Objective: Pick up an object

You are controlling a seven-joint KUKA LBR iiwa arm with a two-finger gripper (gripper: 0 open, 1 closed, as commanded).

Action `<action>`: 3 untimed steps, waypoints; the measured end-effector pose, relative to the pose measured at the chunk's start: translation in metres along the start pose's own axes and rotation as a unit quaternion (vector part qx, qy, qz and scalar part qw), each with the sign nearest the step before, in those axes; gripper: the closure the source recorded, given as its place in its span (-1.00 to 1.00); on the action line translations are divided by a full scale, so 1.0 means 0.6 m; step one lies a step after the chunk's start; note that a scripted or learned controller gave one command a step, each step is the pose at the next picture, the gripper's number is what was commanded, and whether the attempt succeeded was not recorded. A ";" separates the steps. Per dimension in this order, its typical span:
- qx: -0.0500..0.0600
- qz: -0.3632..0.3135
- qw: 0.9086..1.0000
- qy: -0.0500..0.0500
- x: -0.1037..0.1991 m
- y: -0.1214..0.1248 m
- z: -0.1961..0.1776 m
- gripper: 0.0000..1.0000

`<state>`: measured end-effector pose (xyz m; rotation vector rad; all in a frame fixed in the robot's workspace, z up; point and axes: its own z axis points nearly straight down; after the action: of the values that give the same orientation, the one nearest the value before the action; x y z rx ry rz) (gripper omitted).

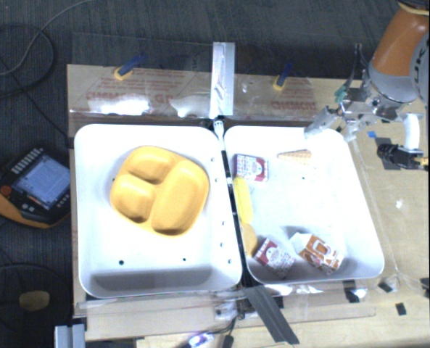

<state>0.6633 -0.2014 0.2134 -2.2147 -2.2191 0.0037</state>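
Camera view: I see the grey arm with its orange band at the upper right, with the two-finger gripper (329, 122) hanging just over the far right corner of the right-hand shallow white bin (360, 194). Whether the claw is wide or narrow, I cannot tell; nothing visible sits in it. I judge it parked at the rim so the bin floor stays unobstructed before a descent. Candidate objects all lie in that bin: a small maroon-and-white packet (250, 167) near the dividing wall, a thin orange cone-shaped piece (294, 154) closest to the gripper, a long yellow bar (242, 199) pressed along the left wall, and two crumpled red-and-white packets (274, 255) and (320, 252) near the front edge. The left-hand white bin (98, 267) holds a large lumpy yellow foam-like mass (159, 189). Room: the right bin's centre is bare, so the cone has free approach; the yellow bar against the wall looks awkward for fingers, in my judgement.
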 end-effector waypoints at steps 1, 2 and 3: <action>-0.002 -0.025 1.000 -0.002 0.060 0.009 0.155 -1.00; -0.005 -0.065 0.998 -0.004 0.034 0.013 0.209 -1.00; -0.005 -0.133 0.991 -0.006 0.085 0.012 0.208 -1.00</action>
<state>0.6698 -0.1502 0.0886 -1.9084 -2.5075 0.0048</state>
